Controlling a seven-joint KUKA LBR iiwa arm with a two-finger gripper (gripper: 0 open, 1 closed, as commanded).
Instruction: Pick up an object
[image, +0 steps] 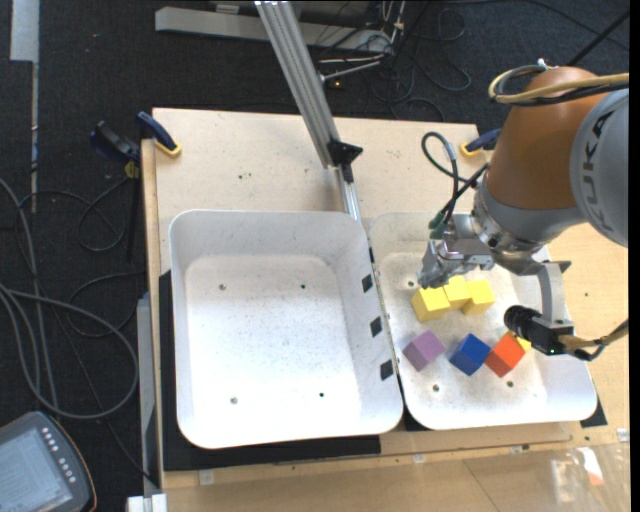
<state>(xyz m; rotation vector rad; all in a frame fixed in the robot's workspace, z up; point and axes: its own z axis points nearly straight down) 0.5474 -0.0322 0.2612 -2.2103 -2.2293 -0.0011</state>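
The grey and orange arm (560, 150) is reaching in from the right and hanging over the right bin (570, 400). Its end effector (440, 268) is pointing down at the back of that bin, right above a cluster of yellow blocks (452, 296). Whether it is touching them, or whether it is apart or together, I cannot tell, since the wrist is hiding that part.

Nearer the front of the same bin, three more blocks are lying in a loose row: a purple block (423, 349), a blue block (469, 354) just beside it, and an orange block (507, 354) touching the blue one. A black cable fitting (530, 328) is hanging just above the orange block.

The left bin (200, 250) is sitting beside the right one on the worktop (250, 160).
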